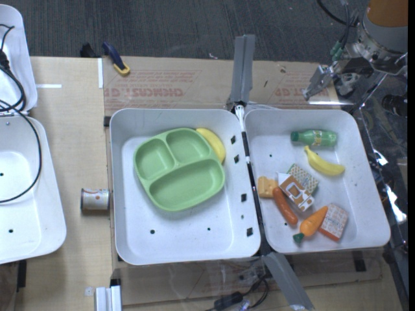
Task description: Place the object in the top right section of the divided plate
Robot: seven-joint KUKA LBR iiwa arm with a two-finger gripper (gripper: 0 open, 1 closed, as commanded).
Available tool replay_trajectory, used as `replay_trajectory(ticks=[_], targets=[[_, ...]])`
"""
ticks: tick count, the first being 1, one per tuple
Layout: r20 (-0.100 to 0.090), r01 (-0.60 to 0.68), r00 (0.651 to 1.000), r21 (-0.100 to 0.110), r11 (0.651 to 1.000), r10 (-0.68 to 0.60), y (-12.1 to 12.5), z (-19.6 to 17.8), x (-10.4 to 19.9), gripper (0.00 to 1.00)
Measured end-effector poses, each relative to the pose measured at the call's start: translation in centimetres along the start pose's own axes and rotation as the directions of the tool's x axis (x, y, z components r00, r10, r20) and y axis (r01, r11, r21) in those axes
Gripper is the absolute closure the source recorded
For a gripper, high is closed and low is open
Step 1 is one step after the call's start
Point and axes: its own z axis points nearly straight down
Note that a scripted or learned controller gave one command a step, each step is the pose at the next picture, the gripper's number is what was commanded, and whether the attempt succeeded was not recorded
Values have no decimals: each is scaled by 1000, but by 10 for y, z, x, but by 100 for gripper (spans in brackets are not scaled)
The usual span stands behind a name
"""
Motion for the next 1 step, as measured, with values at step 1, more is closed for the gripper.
replay_trajectory(ticks=[1], targets=[[-1, -177, 984, 2, 984, 177, -17, 69, 9, 0]])
